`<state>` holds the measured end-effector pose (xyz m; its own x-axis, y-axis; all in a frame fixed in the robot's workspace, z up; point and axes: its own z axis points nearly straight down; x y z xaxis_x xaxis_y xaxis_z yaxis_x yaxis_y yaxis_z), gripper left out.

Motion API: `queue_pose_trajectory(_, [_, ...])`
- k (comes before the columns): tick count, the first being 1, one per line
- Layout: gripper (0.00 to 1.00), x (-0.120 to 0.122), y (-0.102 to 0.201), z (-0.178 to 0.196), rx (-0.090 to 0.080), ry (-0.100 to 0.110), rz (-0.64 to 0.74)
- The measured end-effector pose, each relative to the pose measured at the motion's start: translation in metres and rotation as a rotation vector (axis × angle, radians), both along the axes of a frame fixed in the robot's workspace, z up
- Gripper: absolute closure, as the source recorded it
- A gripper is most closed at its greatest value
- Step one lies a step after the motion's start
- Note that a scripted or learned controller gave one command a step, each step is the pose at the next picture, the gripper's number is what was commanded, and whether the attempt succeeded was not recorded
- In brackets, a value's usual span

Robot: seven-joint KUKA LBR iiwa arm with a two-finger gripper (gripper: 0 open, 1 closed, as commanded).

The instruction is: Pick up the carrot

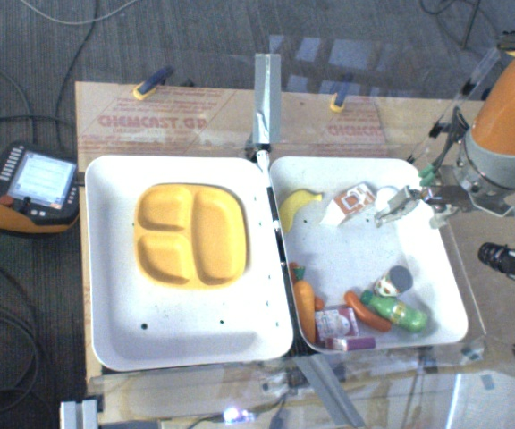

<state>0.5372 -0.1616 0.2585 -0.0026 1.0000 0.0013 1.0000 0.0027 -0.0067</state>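
Camera view shows the carrot (pixel 305 308) against the right bin's (pixel 436 266) left wall, looking light, stiff and slick, best pinched across its orange middle, while the gripper (pixel 393 206) hangs empty near that bin's top, fingers slightly parted.

Dark grey carpeted floor (pixel 150 34) strewn with thin cables (pixel 56 12); what appears a brown cardboard-covered counter (pixel 177 119).

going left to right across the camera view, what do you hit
handheld pendant → yellow divided tray in the left bin → carrot at the right bin's left wall → green bottle → claw → arm's orange band
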Motion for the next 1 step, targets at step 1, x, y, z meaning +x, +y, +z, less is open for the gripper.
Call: queue_pose_trajectory(1, [0.0,0.0117,0.0759,-0.0793,0.0,0.001,0.069])
